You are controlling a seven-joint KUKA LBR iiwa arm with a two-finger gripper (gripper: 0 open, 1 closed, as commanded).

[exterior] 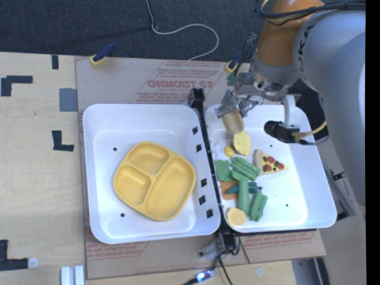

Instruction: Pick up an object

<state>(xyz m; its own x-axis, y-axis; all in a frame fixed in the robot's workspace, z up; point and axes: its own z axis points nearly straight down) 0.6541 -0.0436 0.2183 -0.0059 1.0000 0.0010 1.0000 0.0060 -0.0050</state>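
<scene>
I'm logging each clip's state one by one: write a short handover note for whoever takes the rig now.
Tool: low at the right bin's far left corner, a tan cylindrical piece at its tip; grip unconfirmed.
Things: toy food piled on that bin's left side, with a pizza slice, green beans and yellow pieces. A yellow divided plate lies in the left bin.
Done: nothing clearly lifted.
Left: confirm a grasp, then raise.

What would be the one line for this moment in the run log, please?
arm: over right bin | gripper: on tan piece, grasp unclear | toy food pile: on bin floor | yellow tray: left bin
</scene>
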